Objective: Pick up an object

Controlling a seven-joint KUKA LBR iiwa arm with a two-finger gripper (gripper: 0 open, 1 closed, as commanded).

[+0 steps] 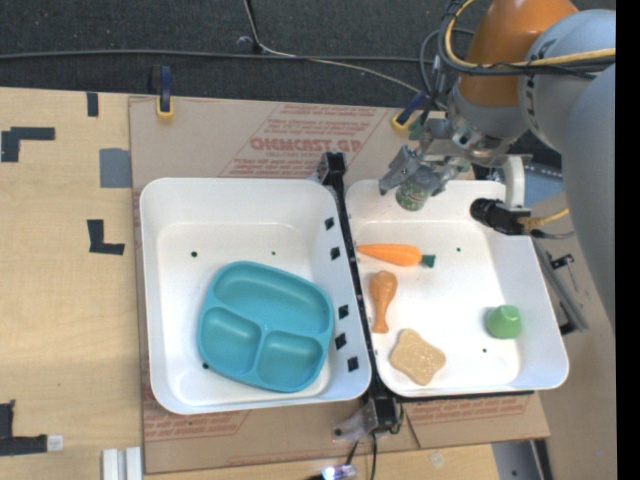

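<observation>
A: Carrot (390, 255) lies flat near the back of the right bin (530, 268), orange body with the dark green stub pointing right. Nothing touches it.

B: Other candidates in that bin?

A: 3 more. Toy drumstick (382, 298) just in front of the carrot, close to the divider side, long axis running front to back. Tan bread-shaped piece (416, 356) at the front, near the drumstick's lower end but apart from it. Small green cup-like object (504, 321) over by the right wall, well apart from the rest.

B: Gripper?

A: Gripper (412, 190) sits above the back left corner of the right bin, over the rim area. A small grey-green round thing is at its tip; can't tell whether that is a held object or part of the tool. Can't tell whether the claw is open or closed from this angle, the wrist hardware blocks it.

B: Relation to the carrot?

A: Gripper is behind the carrot and apart from it, no contact. The arm's orange band (505, 43) is at the upper right, with cables looped around it.

B: Left bin?

A: Left bin (170, 228) holds 1 item: a teal divided tray (265, 325) with 3 compartments, lying flat toward the front right of that bin. The 2 bins sit side by side on a cardboard sheet (250, 138) with red print, with black clips along the shared edge.
</observation>
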